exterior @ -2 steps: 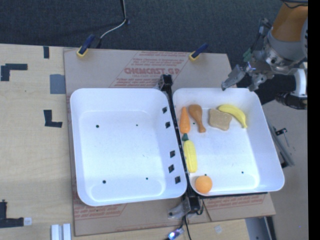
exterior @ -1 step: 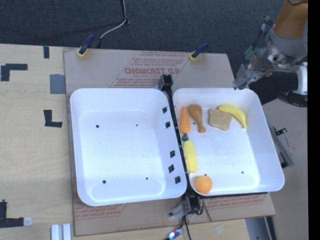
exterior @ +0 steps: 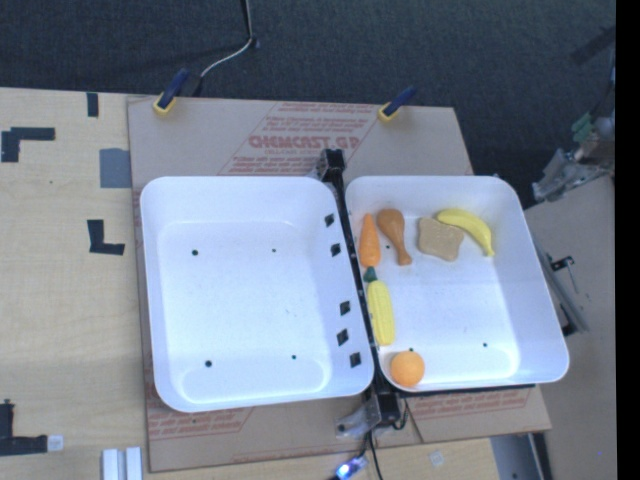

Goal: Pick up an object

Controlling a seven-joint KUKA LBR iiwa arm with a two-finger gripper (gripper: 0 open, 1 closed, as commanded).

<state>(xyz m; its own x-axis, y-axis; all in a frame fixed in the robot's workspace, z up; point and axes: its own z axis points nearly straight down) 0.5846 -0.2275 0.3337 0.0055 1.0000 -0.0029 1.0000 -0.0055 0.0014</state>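
At the right edge of the view, beyond the bins, the gripper (exterior: 578, 163) shows as a blurred grey shape. Whether its jaws are open or closed cannot be told, and nothing is visibly held.

Two white bins sit side by side on a cardboard sheet (exterior: 300, 138) on the bench. The right bin (exterior: 520, 318) holds all the toy food. A carrot (exterior: 369, 240) and a corn cob (exterior: 380, 312) lie along its left wall, the carrot nearer the far edge. A drumstick (exterior: 394, 234) lies just beside the carrot. A slice of bread (exterior: 439, 239) touches a banana (exterior: 470, 227) near the far right corner. An orange (exterior: 407, 369) sits in the near left corner.

The left bin (exterior: 240, 288) shows its bare white floor.
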